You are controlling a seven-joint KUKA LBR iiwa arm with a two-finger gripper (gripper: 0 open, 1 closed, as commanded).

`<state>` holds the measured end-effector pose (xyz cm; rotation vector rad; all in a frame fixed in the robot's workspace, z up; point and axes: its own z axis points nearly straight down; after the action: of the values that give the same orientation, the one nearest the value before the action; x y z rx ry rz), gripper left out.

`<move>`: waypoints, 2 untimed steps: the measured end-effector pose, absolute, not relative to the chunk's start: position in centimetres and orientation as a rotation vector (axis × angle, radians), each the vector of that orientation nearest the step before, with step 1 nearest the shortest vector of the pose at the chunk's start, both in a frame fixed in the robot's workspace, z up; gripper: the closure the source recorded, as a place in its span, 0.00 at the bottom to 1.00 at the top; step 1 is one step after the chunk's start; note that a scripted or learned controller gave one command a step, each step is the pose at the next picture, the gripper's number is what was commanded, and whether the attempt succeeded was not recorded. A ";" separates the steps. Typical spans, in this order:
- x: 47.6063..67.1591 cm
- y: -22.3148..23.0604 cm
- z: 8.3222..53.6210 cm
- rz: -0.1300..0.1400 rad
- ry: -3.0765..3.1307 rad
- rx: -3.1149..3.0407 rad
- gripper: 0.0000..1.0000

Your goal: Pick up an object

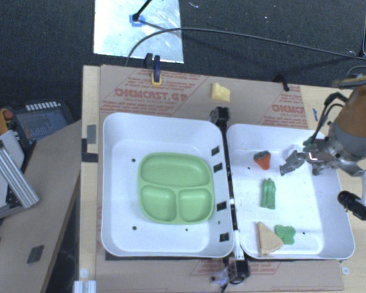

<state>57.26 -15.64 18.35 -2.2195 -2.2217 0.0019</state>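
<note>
Arm over the right bin, toys scattered below it.

The left bin (117,170) holds a green divided plate (175,188); every place here is given from that plate. The right bin (337,233) sits to its right, with the grey arm (355,130) above that bin's far corner. The gripper (292,162) hangs there, fingers seemingly spread with nothing between them, though blur leaves this uncertain. Right of the plate lie a tan wedge (267,238), green stalk (267,194), small green piece (285,233) and, farther up, a red strawberry-like toy (263,158).
</note>
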 end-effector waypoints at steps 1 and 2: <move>56.9 -15.6 12.1 0.002 -2.221 -2.219 0.00; 57.3 -15.7 8.9 -0.010 -2.226 -2.225 0.00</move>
<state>57.29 -15.65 8.89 -2.2250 -2.2264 -0.0098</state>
